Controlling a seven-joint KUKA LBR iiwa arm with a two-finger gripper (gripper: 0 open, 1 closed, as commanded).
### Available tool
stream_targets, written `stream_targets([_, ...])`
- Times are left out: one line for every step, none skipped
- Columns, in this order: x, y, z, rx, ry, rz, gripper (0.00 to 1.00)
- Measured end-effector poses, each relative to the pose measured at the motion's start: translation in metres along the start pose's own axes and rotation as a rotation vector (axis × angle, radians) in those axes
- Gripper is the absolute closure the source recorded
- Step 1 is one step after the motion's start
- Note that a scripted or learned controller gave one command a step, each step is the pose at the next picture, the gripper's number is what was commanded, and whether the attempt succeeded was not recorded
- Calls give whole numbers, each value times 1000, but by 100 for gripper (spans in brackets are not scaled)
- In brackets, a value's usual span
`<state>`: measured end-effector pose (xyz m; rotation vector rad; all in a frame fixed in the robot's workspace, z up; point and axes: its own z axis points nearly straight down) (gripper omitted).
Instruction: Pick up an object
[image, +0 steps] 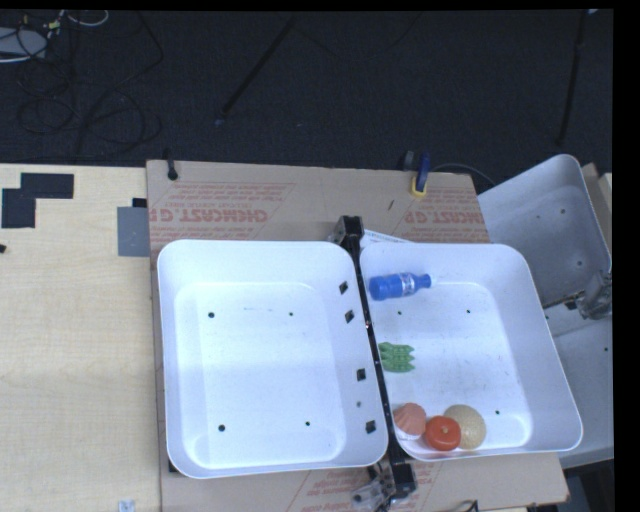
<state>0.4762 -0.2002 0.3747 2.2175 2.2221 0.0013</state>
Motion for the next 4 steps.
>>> stream_targets([-13,-1,58,8,2,4,100])
stream_targets([-14,0,2,-1,-1,1,100])
stream_targets([-4,-1,42,7,3,4,100])
stream_targets([-1,0,-7,-1,0,0,100])
